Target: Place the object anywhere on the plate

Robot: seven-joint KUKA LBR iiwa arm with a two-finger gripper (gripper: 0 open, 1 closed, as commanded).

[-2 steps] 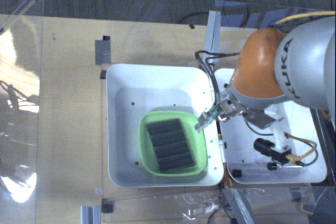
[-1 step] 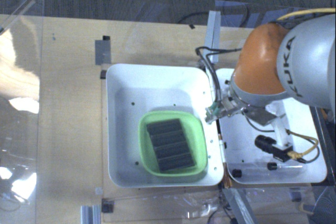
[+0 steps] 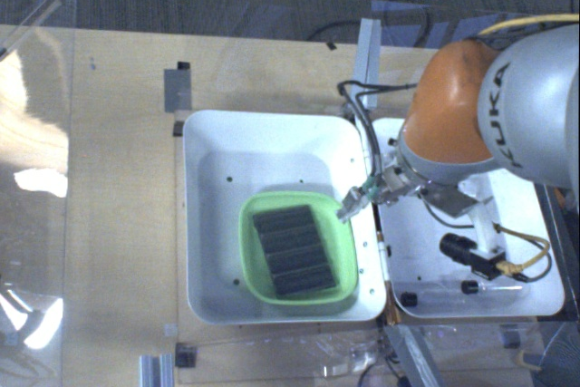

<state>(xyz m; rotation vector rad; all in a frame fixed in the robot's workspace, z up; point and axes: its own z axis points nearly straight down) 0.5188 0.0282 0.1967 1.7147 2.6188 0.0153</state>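
Pale wood forms the desk [image 3: 109, 222], which carries two shallow white bins side by side. In the left bin [image 3: 208, 195] sits a green plate [image 3: 344, 254], and a dark ribbed object [image 3: 292, 249] already lies flat on it, roughly centred. The hand [image 3: 353, 202] hangs at the plate's upper right rim, just above the wall between the bins, with the arm [image 3: 489, 113] bulking over the right bin [image 3: 535, 295]. Any sideways sweep or low retreat from here could clip the plate's rim and tip or slide it, shifting the object. How far the hand is open cannot be told; nothing is seen in it.
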